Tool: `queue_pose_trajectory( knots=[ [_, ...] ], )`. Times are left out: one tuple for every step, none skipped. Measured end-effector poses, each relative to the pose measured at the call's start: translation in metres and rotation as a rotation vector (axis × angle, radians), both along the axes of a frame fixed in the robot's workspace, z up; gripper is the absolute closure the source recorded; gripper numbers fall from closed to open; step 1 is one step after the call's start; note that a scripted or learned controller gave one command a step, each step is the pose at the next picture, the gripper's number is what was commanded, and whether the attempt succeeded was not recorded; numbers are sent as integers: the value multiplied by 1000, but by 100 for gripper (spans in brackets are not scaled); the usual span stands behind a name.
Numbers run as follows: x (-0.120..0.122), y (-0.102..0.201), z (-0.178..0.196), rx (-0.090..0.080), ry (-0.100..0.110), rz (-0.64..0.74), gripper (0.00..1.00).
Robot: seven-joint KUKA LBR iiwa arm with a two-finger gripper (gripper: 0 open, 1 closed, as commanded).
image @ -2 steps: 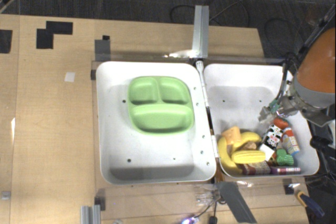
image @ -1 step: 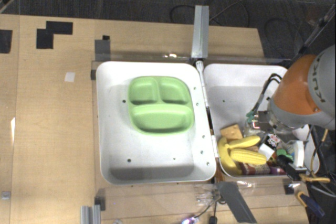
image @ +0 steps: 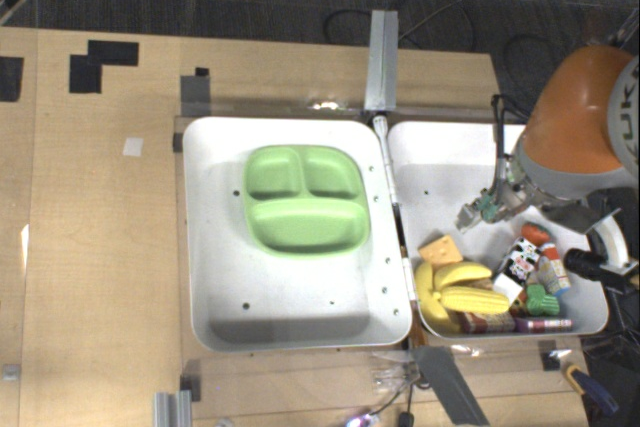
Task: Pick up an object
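The arm [image: 585, 120] has a broad, rounded orange band over a grey body bearing black lettering at its right; below, a small metallic gripper [image: 487, 208] carries greenish parts

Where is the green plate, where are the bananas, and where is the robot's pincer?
Green plastic divided plate [image: 305, 198]: camera view, on its middle ridge.
Yellow toy bananas [image: 470, 298]: camera view, on the front banana's middle.
Pincer [image: 478, 212]: camera view, between its fingertips.

Even, bright overhead light; glare on the shallow white left bin [image: 215, 215], soft shadow along its near wall; slightly soft focus.
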State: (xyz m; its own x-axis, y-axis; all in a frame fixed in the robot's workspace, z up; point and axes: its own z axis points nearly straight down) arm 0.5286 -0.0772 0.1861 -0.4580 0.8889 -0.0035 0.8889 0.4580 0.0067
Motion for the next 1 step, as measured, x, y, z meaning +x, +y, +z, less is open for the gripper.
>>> queue_pose_trajectory(
  knots=[
    [59,34,0,1,2,-138,100]
  ],
)
